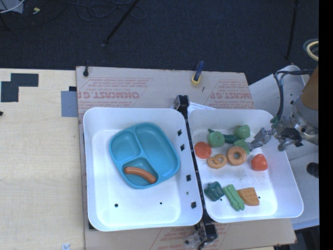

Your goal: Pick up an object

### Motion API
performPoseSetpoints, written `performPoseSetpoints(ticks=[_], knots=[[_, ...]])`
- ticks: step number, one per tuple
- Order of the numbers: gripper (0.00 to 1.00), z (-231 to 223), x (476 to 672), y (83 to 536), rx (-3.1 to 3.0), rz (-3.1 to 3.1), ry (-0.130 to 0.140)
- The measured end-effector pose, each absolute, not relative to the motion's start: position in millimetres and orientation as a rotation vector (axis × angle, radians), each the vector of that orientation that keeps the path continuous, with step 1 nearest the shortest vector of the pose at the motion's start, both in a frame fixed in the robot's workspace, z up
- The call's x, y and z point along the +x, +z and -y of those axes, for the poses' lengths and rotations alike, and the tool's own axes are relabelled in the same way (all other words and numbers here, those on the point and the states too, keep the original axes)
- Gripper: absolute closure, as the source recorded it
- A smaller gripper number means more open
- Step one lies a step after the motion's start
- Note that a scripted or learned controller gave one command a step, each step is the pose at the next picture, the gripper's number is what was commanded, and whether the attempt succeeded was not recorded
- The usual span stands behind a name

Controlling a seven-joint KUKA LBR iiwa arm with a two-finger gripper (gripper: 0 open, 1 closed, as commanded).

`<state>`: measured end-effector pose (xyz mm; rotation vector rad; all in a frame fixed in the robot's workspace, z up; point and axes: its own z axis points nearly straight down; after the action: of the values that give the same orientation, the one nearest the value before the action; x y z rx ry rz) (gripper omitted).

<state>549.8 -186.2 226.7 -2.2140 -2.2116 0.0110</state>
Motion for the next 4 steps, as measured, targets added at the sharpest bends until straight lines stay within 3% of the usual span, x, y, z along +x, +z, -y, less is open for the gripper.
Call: performPoseSetpoints(ticks=[1, 4], knots=[[0.00, 186.5, 552.1, 232.4, -2.219, 2.219, 0.002], [0.00, 192.0, 539.6, 85.6, -2.219, 2.219, 0.002]])
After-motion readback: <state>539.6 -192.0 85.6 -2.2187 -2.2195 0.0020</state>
